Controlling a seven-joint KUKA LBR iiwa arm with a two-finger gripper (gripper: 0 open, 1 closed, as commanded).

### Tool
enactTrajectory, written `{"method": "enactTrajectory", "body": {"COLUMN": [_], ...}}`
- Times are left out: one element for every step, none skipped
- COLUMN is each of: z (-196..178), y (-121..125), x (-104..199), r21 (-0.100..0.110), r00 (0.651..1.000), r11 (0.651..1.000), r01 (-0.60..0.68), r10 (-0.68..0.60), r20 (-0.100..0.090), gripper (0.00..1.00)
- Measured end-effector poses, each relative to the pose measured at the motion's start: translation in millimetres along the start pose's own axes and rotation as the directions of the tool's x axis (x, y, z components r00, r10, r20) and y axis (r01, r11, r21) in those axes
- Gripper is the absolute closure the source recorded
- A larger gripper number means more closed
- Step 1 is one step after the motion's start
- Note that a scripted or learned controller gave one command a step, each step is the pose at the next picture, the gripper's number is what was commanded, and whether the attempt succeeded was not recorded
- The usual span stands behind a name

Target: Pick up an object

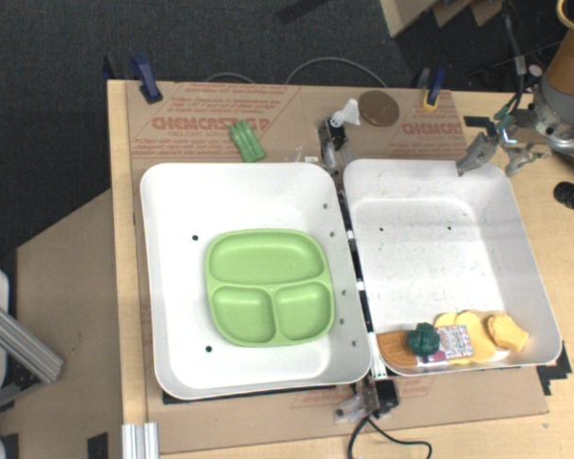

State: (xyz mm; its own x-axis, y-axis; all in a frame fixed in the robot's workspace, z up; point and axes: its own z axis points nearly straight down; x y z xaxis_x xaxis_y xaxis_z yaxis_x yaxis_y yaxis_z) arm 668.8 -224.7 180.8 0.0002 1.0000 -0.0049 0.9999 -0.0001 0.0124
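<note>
Pincer: the pincer (pixel 498 151) hangs at the far right corner of the right bin (pixel 440 208), its two fingers spread apart with nothing between them.
Arm: it comes in from the upper right, well apart from the things to be picked.
Things to pick: a small heap lies against the near wall of the right bin: a dark green toy (pixel 422 339), a yellow block (pixel 506 332), a flat printed packet (pixel 455 342) and a brown round piece (pixel 394 348), all touching or just beside one another.
Left bin: the left bin (pixel 172 256) holds a green divided plate (pixel 268 286) near its middle.
Step in hand: judged from this, the reach toward the heap has not begun.
Doing it well: I would aim for the yellow block at the heap's right end, where a finger has room on the outer side; come straight down, keep off the bin wall, and close only once the fingers straddle it.
Risk: the crowding could make the fingers land on two things at once.
Writing: the cardboard on the tabletop (pixel 210 122) bears red print that seems to read "CHEMCAST", once at the left and again at the right; the packet's print is too small to read.
</note>
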Motion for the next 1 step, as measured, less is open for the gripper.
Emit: {"method": "enactTrajectory", "body": {"z": [99.5], "y": [-64.4], "x": [7.9], "r21": [0.019], "r00": [1.000], "r11": [1.000], "r01": [-0.001], "r10": [0.001], "r20": [-0.011], "gripper": [0.00]}}
